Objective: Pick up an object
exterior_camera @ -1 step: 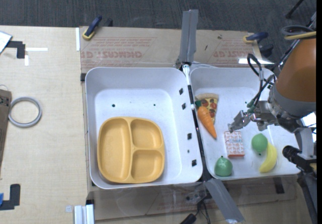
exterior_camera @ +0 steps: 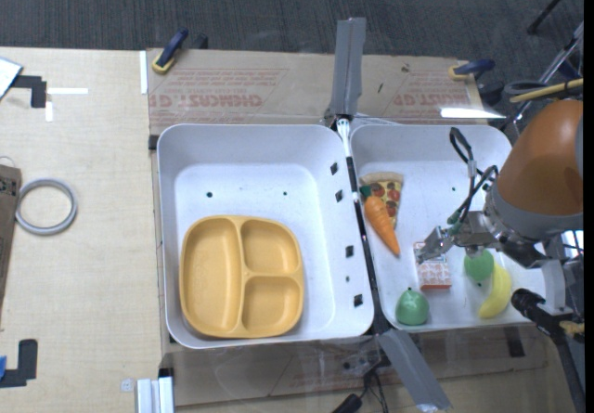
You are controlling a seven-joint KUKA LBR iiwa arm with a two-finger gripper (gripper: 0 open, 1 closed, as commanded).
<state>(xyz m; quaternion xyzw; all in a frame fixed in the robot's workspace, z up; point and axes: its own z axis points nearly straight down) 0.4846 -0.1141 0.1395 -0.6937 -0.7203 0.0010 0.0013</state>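
Two shallow white bins side by side across the middle of the frame, on a cardboard sheet [exterior_camera: 278, 86] over the pale surface [exterior_camera: 74, 309]; left bin [exterior_camera: 176, 161] holding one yellow divided plate [exterior_camera: 243, 275], three compartments, toward its lower left; right bin [exterior_camera: 418, 147] holding a pizza slice toy [exterior_camera: 387, 189] and an orange carrot [exterior_camera: 381, 224] touching along its left wall, a small red and white box [exterior_camera: 434, 275] near the centre bottom, a green round fruit [exterior_camera: 412, 307] at the lower edge, a second green piece [exterior_camera: 479, 264] touching a yellow banana [exterior_camera: 497, 293] at lower right. Jaws [exterior_camera: 432, 245] low over the right bin, just above the small box, reaching in from the right under the orange band [exterior_camera: 549, 156]; open or closed, cannot tell. Outside the bins, a grey tape roll [exterior_camera: 42, 206] at the far left; blue clamps [exterior_camera: 170, 50] at the cardboard's upper corners.
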